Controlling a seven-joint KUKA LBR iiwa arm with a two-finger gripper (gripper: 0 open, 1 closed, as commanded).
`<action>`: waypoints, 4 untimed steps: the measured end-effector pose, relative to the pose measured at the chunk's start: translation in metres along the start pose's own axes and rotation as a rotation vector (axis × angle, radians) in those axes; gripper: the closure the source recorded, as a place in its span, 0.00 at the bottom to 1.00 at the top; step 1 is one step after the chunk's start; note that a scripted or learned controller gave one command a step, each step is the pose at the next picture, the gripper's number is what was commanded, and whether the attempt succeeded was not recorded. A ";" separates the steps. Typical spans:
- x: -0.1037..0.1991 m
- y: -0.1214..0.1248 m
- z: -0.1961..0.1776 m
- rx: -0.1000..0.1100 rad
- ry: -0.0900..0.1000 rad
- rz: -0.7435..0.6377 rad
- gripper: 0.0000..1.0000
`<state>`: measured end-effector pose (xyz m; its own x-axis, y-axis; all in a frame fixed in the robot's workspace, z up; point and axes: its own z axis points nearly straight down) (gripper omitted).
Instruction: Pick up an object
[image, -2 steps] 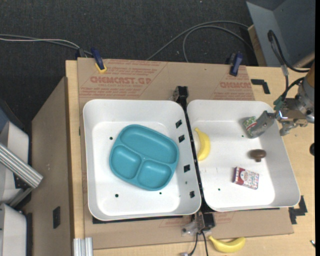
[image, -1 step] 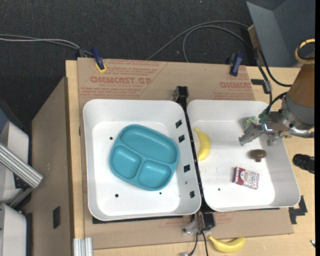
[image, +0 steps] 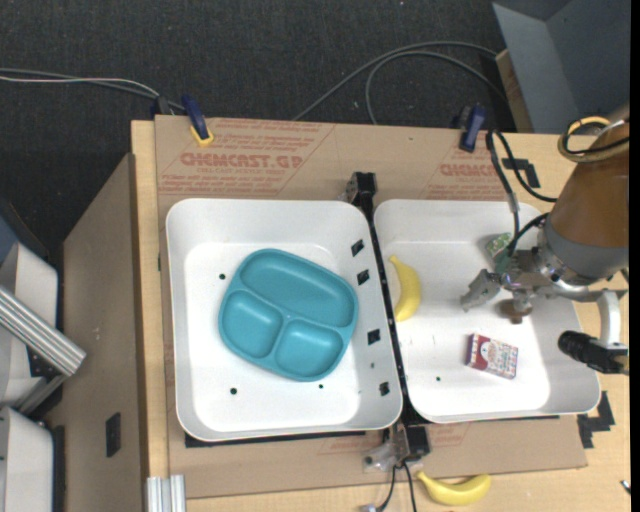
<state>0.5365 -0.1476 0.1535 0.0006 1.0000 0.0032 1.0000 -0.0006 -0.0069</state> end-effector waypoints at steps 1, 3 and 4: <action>0.001 -0.002 0.064 0.001 0.000 0.000 0.00; -0.001 0.001 -0.016 -0.013 -0.005 -0.002 1.00; -0.001 0.002 -0.068 -0.014 -0.005 -0.002 1.00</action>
